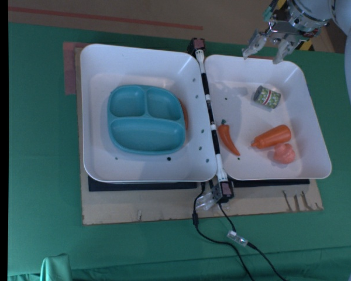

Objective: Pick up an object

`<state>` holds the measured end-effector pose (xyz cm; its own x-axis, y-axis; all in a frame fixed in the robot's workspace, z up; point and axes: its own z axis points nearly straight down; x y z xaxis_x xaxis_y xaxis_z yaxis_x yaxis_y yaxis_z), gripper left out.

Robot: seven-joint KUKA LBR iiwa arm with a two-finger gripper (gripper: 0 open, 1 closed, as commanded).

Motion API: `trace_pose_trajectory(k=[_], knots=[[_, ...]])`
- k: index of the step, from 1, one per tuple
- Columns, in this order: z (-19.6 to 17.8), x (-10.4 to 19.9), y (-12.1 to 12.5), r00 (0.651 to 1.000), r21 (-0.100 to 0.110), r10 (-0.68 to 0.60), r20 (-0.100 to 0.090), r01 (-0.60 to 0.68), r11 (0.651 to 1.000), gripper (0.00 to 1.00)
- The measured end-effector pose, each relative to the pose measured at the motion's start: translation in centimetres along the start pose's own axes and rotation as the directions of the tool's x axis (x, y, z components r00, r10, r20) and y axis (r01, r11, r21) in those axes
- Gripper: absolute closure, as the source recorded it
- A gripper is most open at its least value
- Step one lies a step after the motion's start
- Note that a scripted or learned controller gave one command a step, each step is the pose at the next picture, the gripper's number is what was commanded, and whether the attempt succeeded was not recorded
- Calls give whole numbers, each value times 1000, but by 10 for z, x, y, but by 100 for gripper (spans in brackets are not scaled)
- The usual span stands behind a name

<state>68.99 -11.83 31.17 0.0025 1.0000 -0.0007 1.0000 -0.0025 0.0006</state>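
Gripper [264,49] was seen above the right bin's [316,157] far rim, fingers spread apart, nothing between them. A small can [267,96] was noted at its 6 o'clock, a carrot [272,137] beyond.

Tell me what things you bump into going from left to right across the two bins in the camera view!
Teal divided plate in the left bin → orange chili pepper → small can → big orange carrot → pinkish-orange round piece, all four in the right bin.
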Motion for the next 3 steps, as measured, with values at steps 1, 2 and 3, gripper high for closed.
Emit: trace_pose_trajectory(k=[1,2,3], knots=[[122,-44,6,1000,1,1,3,-1,1000,0],[126,-53,8,1000,8,-4,-6,4,1000,0],[127,-69,-19,1000,-13,-1,5,1,1000,0]])
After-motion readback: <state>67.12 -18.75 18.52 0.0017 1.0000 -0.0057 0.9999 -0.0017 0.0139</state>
